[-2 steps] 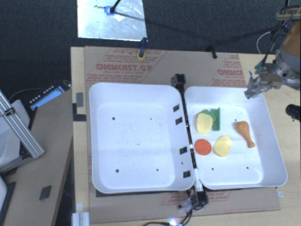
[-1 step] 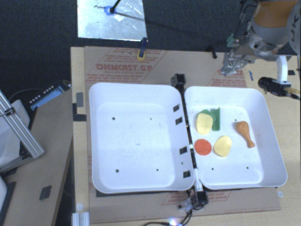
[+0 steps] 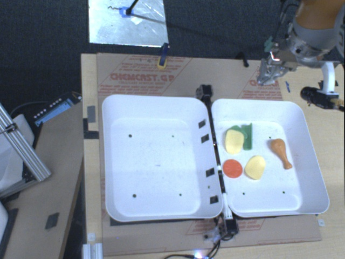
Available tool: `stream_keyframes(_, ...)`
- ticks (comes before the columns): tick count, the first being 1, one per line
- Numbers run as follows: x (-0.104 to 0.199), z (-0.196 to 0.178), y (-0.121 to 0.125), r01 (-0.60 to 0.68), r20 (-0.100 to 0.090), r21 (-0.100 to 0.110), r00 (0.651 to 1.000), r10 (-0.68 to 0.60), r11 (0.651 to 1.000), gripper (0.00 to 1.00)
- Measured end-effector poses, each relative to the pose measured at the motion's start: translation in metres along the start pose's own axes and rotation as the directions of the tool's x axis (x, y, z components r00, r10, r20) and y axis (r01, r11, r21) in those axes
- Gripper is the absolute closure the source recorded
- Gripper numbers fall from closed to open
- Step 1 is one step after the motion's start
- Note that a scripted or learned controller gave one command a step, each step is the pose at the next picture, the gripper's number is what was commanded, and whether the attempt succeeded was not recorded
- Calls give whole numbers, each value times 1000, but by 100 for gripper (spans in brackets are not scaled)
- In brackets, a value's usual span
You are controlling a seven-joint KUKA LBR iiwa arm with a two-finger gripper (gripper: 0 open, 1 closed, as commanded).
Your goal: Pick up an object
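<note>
four small things are lying in the right bin (image 3: 310, 144), all gathered in its middle. a pale yellow block (image 3: 234, 141) is sitting toward the bin's left side, and a green piece (image 3: 248, 136) is lying touching the block's right edge. below the block, a flat red disc (image 3: 233, 168) is resting on the bin floor, and just beside the disc, to its right, a yellow lump (image 3: 255, 167) is lying close to it, though whether they are touching is hard to tell. well apart from these, further right, a brown drumstick (image 3: 281, 151) is lying at a slant with its thick end up and left.

the left bin (image 3: 156, 158) is sitting beside the right one, the two meeting along a dark hinge strip with small black clips. both bins are resting on a cardboard sheet (image 3: 143, 74) printed with red letters, which is lying on the surface.

the gripper (image 3: 268, 75) is hanging above the cardboard beyond the right bin's far edge, well apart from all four things. it is pointing down, and whether the jaws are wide or narrow cannot be told at this size. the grey arm with its orange band (image 3: 319, 9) is reaching in from the top right corner.

a shiny metal plate (image 3: 127, 15) is lying on the dark floor beyond the cardboard.
</note>
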State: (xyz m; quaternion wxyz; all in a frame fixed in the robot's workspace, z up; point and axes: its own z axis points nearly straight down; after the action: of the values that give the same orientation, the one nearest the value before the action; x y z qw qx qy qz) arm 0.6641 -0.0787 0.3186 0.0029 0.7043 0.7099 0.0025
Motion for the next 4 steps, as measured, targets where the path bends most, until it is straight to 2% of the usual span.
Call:
stream_keyframes(1,99,143,2,5,-5,18,1000,-5,1000,100)
stream_keyframes(2,129,-38,8,1,-3,-14,1000,-1,1000,100)
stream_keyframes(3,175,52,-5,0,-2,14,1000,0,1000,100)
stream_keyframes(4,175,-132,8,-2,-3,-15,1000,2,1000,100)
